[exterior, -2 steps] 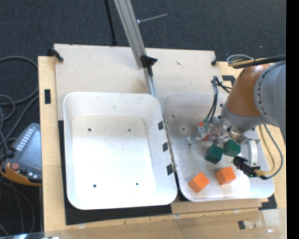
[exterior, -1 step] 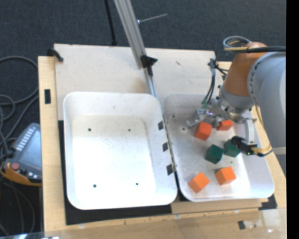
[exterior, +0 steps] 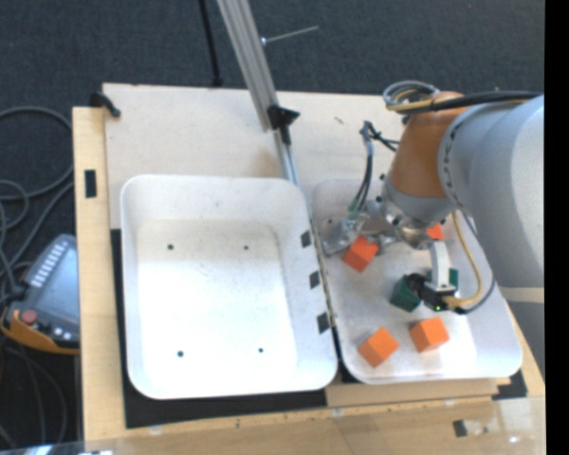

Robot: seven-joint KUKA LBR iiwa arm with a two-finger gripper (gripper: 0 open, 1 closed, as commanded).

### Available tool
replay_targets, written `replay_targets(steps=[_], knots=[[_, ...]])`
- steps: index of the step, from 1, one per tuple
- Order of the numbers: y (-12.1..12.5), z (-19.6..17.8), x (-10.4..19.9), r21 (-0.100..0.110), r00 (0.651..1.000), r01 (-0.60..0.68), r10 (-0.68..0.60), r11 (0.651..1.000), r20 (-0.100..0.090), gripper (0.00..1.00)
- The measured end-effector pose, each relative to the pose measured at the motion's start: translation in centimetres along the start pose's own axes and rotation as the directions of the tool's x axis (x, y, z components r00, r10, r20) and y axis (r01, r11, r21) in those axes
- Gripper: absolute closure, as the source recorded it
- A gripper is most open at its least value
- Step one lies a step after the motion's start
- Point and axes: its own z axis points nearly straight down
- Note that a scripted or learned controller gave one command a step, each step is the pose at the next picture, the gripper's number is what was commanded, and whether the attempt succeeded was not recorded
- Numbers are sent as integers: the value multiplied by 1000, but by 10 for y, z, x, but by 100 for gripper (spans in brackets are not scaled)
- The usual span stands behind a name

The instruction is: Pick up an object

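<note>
In right bin (exterior: 493, 349), far-left part: gripper (exterior: 360, 245) low over orange cube (exterior: 361, 253), fingers either side, seemingly clamped on it. Near edge: two more orange cubes (exterior: 379, 346) (exterior: 429, 334) side by side. Between: dark green block (exterior: 407, 294). Left bin (exterior: 137, 254) alongside.

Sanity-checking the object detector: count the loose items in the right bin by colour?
Orange blocks: 3, one by the claw, two near the front at and.
Dark green object: 1.
A sliver of orange also peeks out by the arm at; cannot tell if it is another block.
Total: 4 clearly visible.
</note>
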Motion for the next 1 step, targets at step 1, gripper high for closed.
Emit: replay_targets(steps=[1], knots=[[1,-11,-4,-4,1000,-3,3,1000,2,100]])
